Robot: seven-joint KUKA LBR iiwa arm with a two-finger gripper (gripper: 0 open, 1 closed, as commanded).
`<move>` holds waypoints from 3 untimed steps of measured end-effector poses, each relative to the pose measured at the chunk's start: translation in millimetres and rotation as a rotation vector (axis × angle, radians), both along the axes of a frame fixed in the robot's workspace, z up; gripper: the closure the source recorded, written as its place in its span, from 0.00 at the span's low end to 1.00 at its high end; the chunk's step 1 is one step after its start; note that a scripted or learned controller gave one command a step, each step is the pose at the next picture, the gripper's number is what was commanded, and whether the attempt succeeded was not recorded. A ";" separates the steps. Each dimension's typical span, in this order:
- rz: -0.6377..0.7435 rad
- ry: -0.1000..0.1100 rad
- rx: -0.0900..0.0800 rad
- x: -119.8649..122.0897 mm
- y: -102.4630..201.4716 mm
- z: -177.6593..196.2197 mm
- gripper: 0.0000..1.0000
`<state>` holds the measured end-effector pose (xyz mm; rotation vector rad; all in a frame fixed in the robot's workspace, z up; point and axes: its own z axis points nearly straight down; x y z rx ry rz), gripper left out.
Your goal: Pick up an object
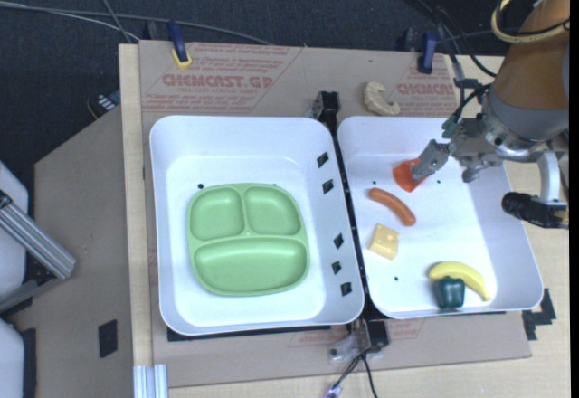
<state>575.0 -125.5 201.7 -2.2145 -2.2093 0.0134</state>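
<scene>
The gripper [450, 162] hangs over the right white bin [507, 247], its fingers spread wide, one touching a small red-orange toy [405, 175] at nine o'clock, holding nothing.

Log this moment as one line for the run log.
hand over right bin, by red piece | sausage, cheese, banana loose | green tray in left bin

Red "CHEMCAST GP" print on the brown board [226, 75] behind the left bin, partly repeated behind the right bin
</scene>
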 end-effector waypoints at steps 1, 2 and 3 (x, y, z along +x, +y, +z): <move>0.003 -0.014 -0.002 3.0 0.2 7.4 0.00; 0.003 -0.010 -0.001 12.9 2.0 -45.9 0.00; 0.002 -0.011 -0.002 18.2 -0.8 -90.3 0.00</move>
